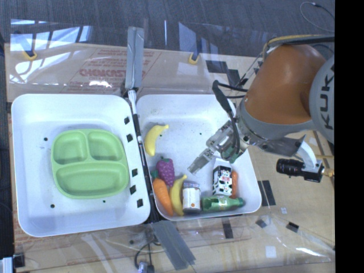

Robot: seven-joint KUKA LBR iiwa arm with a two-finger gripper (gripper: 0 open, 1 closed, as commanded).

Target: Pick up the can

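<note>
- Reaching in from the right over the right bin, with the grey arm and its orange band bulking large above the wrist, forearm angled down and to the left.
- Hanging low over the bin's right half: pincer, metal fingers pointing down-left, just above the cow-patterned carton.
- Cannot tell how far open; nothing seen between the fingers.
- Standing upright at the bin's near edge: can, small cylinder with a pale lid, wedged between a yellow banana and a green bottle lying on its side.
- Lying nearby: glossy plastic carrot, knobbly purple grapes, second banana further back.
- Resting in the left bin: smooth green divided plate, three compartments.
</note>
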